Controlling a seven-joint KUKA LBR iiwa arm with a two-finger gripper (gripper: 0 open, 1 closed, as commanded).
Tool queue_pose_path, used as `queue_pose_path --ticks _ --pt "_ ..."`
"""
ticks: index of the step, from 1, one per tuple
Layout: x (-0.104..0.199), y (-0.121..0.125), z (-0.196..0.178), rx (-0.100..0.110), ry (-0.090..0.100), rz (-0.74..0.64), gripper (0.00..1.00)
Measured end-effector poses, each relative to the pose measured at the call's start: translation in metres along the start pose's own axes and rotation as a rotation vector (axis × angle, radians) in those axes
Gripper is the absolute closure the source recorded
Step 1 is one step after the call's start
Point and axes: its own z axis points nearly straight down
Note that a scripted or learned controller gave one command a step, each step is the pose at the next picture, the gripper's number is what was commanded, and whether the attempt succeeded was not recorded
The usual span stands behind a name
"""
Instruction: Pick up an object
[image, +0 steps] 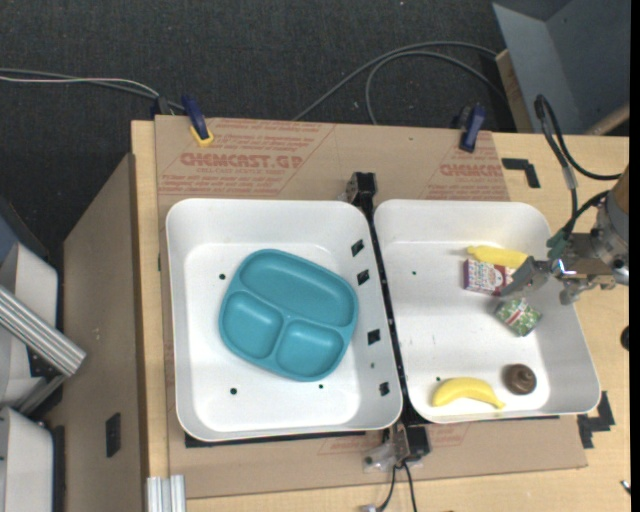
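Overhead, the bench (250, 150) carries two shallow white bins side by side. Within the left bin (190, 330) lies a teal divided plate (288, 313) with three compartments, flat and roughly central, its rim clear of the bin walls.

Across the divider, the right bin (430, 330) holds the small items. A banana (466, 393) lies near the front edge, curved and whole. Just to its right sits a small brown round object (519, 378), too small to identify further. Toward the far right side a purple-and-white packet (483, 276) rests on the floor of the bin, with a yellow object (497, 256) touching its upper edge; the yellow piece is partly covered and its shape is hard to read. Below these, a green-and-red printed packet (519, 316) lies tilted near the right wall.

Entering from the right, the arm (605, 245) is cut off by the picture's edge, so only its wrist section shows. The gripper (528, 282) reaches over the bin's right wall, its grey finger (522, 281) slanting down between the purple-and-white packet and the green-and-red one, its lower end just above the latter. Whether that finger touches either packet is unclear, and the pair blurs into one shape, so whether they are spread or closed cannot be told.
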Motion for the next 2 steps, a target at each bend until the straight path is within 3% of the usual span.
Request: queue_pose_path --ticks 1,2 --pt "0.000 0.002 -0.006 -0.012 -0.002 -0.003 0.00" --pt "0.007 0.000 0.039 -0.008 -0.001 -0.003 0.00"
